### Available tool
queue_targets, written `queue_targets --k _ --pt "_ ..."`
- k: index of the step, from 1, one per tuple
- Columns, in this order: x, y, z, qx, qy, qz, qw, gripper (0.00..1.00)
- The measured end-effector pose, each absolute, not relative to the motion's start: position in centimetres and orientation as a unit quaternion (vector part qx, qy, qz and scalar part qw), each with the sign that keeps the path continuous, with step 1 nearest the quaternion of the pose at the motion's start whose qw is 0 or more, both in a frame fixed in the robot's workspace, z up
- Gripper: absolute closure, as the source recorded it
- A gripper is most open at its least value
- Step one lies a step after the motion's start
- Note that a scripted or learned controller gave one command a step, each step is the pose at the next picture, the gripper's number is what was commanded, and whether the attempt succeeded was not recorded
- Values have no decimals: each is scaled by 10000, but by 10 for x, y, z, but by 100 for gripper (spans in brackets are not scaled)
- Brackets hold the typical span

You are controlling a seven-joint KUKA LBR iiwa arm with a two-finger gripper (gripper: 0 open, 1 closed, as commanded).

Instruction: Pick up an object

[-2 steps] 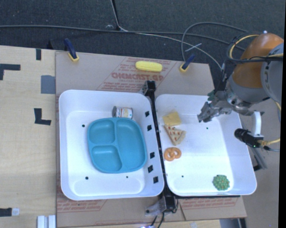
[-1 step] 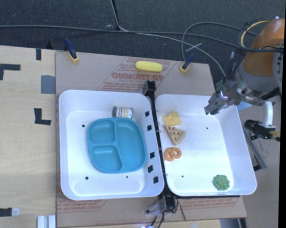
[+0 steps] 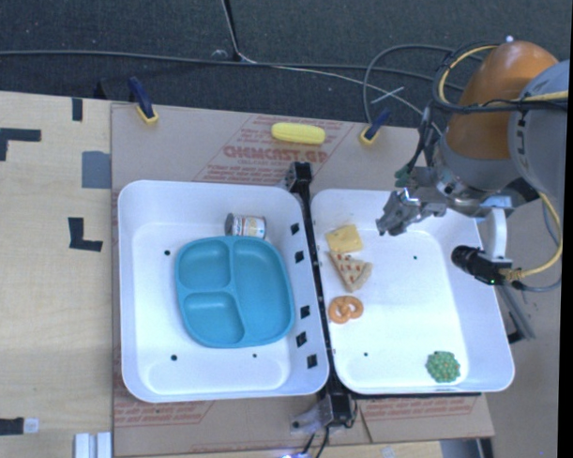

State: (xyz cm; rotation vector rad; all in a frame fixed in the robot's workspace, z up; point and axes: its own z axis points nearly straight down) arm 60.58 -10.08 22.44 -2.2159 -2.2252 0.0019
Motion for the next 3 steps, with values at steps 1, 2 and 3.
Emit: queue_targets --k 1,2,3 --pt "589 -47 220 -7054 -7088 8 15 100" --pt "589 6 212 -7049 -7093 4 14 100" --pt "576 66 220 -7047 -7095 4 11 100"
